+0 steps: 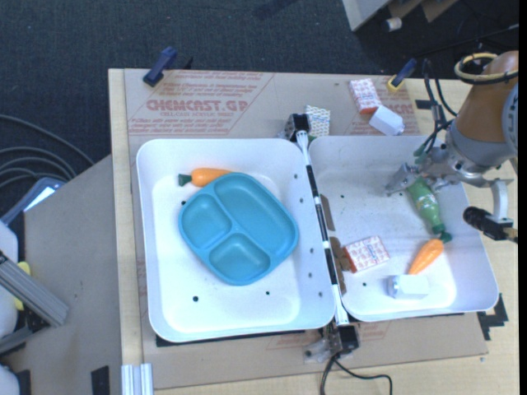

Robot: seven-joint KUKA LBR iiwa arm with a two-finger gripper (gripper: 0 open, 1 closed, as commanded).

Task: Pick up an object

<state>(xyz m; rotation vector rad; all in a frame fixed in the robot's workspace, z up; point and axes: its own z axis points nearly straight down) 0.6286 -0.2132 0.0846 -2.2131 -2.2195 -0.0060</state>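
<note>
Green bottle (427, 204) in right bin (362, 303), directly beneath pincer (422, 179)

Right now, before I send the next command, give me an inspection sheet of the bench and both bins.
Surface: cardboard-covered bench bearing a left bin and a right bin, side by side.
Job's things: right bin holds a green bottle, an orange carrot, a red-patterned packet and a small white block; left bin holds a blue divided plate with a second carrot at its far edge.
Clutter: a packet and white block beyond the right bin.
Gripper: gripper low over the bottle's top end; grasp unclear.
Cables: loops on the floor at left.
Surroundings: dark carpet.
</note>
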